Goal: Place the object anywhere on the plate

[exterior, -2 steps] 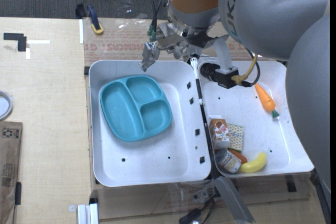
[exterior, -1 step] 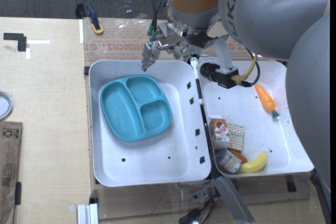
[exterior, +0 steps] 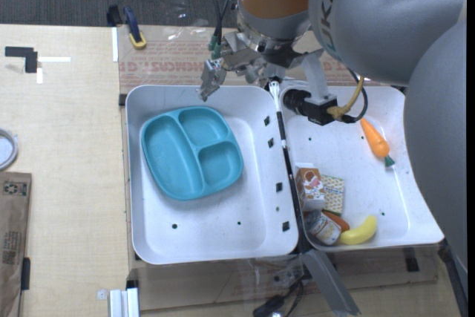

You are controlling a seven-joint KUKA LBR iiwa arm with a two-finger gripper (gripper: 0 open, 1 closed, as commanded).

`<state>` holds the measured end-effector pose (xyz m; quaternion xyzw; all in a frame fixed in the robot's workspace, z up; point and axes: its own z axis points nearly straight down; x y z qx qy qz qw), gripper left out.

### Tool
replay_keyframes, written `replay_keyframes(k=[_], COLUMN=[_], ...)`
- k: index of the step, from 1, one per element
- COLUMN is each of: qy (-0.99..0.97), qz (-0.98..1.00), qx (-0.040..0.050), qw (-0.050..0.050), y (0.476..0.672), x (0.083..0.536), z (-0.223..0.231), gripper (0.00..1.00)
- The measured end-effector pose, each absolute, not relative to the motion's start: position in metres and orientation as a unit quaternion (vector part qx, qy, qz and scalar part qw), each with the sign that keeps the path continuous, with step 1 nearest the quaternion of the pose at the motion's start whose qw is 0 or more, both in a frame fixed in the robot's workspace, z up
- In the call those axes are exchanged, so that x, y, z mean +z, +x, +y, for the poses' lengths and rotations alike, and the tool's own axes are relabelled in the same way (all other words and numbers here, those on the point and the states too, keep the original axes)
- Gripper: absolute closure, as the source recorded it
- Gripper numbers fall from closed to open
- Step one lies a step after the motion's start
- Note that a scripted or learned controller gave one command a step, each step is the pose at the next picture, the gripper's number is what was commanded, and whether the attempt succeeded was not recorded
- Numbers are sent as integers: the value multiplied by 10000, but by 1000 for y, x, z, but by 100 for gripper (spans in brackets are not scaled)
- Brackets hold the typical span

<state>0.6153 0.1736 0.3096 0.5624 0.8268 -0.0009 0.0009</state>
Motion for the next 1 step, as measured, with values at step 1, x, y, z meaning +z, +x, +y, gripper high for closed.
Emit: replay_keyframes(k=[1], qy=[5624], qz=[8269], qx=[-9], qw=[9], y=[615], x=[310], z=[174], gripper=[0])
